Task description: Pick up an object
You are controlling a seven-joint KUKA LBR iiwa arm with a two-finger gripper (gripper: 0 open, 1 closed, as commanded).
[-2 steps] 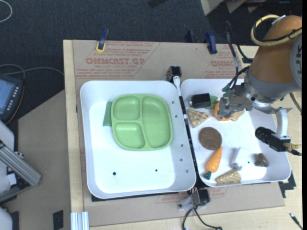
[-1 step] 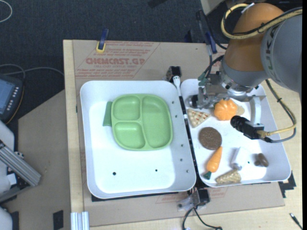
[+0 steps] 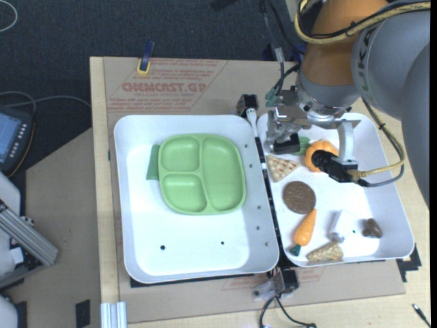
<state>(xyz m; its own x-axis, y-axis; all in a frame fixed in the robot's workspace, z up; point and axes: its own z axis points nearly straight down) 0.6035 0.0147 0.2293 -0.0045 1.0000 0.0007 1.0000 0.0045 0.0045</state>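
The nearest candidates for our pick lie in the right bin (image 3: 390, 246): a pale cracker-like wedge (image 3: 280, 165) just below the gripper (image 3: 285, 139), a round brown cookie (image 3: 299, 197) below that, and an orange piece (image 3: 319, 153) to the gripper's right, partly behind a black fitting. We cannot tell how far the fingers stand apart, nor whether anything sits between them, since the wrist hardware covers them from above; we judge nothing is held yet. To do this step well, we would settle on one item, centre the fingers over it and come straight down, because the wedge lies close against the bin's left wall and leaves little room on that side. Lower down lie a carrot (image 3: 305, 227), a small grey piece (image 3: 335, 225), a brown lump (image 3: 371, 229) and a tan wedge (image 3: 325, 253), all well apart. The left bin (image 3: 136, 251) holds a green divided tray (image 3: 201, 173).
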